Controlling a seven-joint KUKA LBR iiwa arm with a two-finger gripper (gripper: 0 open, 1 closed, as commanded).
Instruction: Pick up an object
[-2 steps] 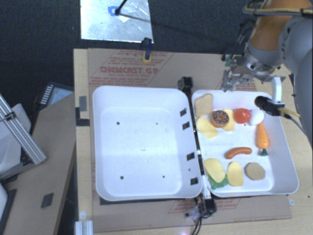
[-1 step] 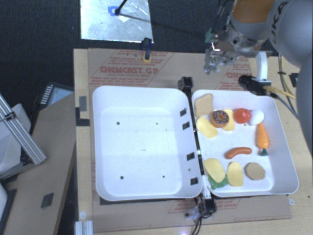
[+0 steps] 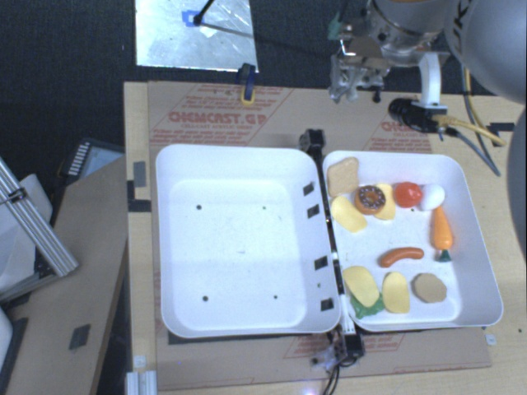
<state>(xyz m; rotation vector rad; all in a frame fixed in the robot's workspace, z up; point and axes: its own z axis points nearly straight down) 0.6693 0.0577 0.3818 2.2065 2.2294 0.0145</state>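
I keep the hand hovering beyond the right bin, well above the toys, so I get a clear drop; nothing sits between its tips, though I cannot tell its spread. The donut lies near that bin's far-left corner, beside the tomato.

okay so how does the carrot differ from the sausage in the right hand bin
The carrot is orange with a green tip at its lower end; the sausage is reddish brown all over. The carrot lies nearly straight up and down in the view by the bin's right wall, while the sausage lies almost crosswise nearer the middle. The carrot tapers; the sausage is slim and slightly curved. Both are long toy foods lying flat in the right bin.
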